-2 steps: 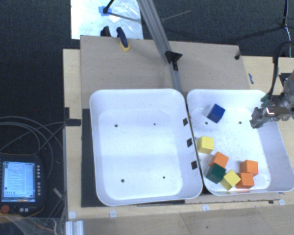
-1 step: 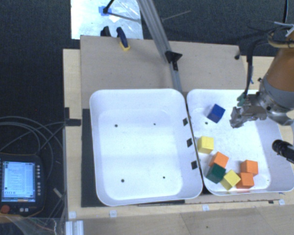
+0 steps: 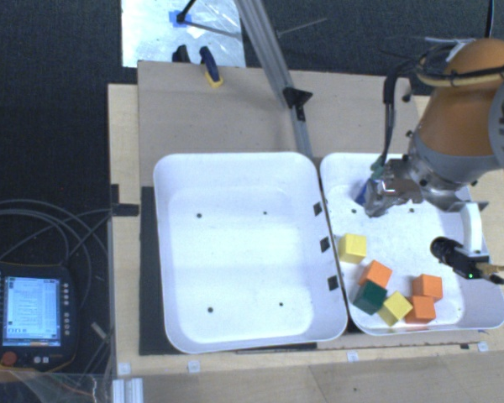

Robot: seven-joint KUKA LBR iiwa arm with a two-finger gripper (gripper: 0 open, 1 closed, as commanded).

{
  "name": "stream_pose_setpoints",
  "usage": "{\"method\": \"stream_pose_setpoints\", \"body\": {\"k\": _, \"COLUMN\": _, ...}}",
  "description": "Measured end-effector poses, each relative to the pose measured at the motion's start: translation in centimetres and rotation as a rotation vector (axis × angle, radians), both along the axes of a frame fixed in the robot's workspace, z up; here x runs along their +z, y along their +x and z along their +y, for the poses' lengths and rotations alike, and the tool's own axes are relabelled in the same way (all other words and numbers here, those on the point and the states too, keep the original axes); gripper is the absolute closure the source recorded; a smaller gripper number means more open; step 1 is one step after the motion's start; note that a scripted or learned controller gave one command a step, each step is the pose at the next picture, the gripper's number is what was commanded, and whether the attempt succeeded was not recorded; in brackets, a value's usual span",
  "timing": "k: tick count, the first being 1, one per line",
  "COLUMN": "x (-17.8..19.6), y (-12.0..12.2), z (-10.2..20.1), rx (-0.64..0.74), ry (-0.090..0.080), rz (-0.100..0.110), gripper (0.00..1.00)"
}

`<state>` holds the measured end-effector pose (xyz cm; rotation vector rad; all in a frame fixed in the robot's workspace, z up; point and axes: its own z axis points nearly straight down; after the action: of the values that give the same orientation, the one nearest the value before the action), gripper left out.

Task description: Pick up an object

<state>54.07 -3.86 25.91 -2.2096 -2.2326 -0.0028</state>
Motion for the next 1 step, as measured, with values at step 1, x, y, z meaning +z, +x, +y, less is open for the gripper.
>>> {"method": "stream_pose_setpoints", "body": {"k": 1, "x": 0.72, "y": -0.26, "z": 5.02, "rx": 0.001, "ry": 0.000, "rz": -0.002, "gripper": 1.00}}
